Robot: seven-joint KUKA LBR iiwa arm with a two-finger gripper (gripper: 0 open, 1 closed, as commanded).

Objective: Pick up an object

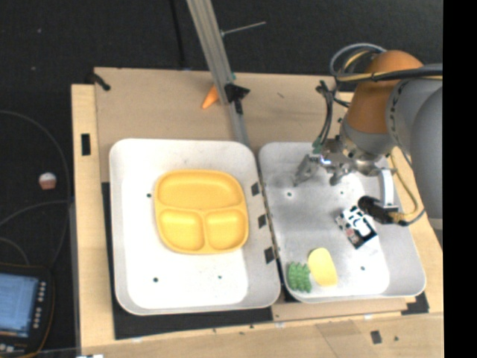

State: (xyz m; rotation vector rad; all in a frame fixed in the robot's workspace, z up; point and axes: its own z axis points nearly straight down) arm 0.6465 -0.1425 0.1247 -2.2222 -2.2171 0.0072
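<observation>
Reaching in from the right of the camera view, the grey arm with its orange band (381, 88) is hanging over the upper part of the right bin (294, 162). Its tool (322, 171) is pointing down toward the bin floor, with one finger showing to the left and another to the right, a gap standing between them and nothing sitting in that gap, so the tool is spread and not grasping anything. Cables are looping around the wrist above it.

Three things are lying in the right bin. A small black and white object (356, 225) is resting toward the right side, below and to the right of the tool and apart from it. A yellow rounded piece (323, 267) is sitting near the front wall, and a green bumpy item (299, 275) is lying just beside it on its left, close to the bin's front left corner; whether the two are touching is hard to tell.

The left bin (130, 222) is carrying a yellow divided tray (200, 210) near its middle, lying flat.

Both bins are sitting side by side on the wooden worktop (156, 103). A small orange piece (211, 97) is lying on the worktop behind the left bin, beside a slanted metal rail (212, 43) running up and out of the top.
</observation>
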